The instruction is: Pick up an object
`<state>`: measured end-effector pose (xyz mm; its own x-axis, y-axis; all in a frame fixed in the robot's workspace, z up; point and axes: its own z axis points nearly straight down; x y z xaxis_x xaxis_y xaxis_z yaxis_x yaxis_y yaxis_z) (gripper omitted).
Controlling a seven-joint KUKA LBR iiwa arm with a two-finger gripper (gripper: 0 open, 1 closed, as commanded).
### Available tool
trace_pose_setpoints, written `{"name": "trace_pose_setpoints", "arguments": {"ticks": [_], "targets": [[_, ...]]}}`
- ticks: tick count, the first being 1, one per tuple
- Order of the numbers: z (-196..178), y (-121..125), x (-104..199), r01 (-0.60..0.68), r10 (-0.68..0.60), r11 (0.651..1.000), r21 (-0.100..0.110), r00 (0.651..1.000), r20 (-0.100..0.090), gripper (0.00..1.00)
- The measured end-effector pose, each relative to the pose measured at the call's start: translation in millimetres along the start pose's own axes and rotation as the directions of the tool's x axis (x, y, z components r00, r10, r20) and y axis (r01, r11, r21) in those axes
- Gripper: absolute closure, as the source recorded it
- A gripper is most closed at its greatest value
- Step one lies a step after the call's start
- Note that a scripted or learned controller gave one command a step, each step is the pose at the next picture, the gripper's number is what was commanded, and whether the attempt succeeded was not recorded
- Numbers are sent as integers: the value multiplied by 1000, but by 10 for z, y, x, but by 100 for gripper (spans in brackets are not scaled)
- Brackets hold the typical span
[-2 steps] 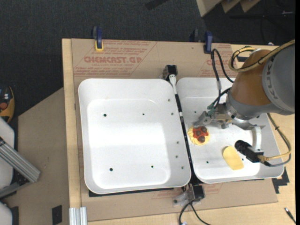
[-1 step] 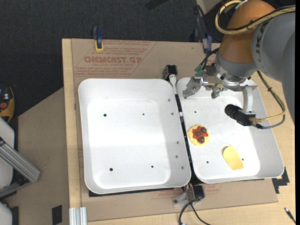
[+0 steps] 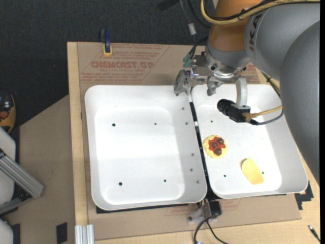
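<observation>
Two small objects lie in the right bin (image 3: 284,151). One is a round yellow piece with red and dark spots (image 3: 215,146), close to the divider between the bins. The other is a plain yellow lump (image 3: 252,171) nearer the front right. My gripper (image 3: 196,87) hangs over the back end of the divider, well behind both objects. Its fingers stand apart, open, with nothing between them.
The left bin (image 3: 101,151) is a plain white tray with small dark dots. A black cylinder with a yellow cable (image 3: 231,110) hangs off the wrist over the right bin's back. The grey arm covers the upper right. A blue clamp (image 3: 106,39) sits on the board's back edge.
</observation>
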<state>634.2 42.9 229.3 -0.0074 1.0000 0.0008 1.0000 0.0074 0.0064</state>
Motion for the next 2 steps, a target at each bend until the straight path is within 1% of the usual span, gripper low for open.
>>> {"name": "trace_pose_setpoints", "arguments": {"ticks": [1,2], "targets": [[-718,-141,695,1,-1,1000,-2,1000,-3,0],[-776,-137,644,-5,5,1000,2,1000,1,100]]}}
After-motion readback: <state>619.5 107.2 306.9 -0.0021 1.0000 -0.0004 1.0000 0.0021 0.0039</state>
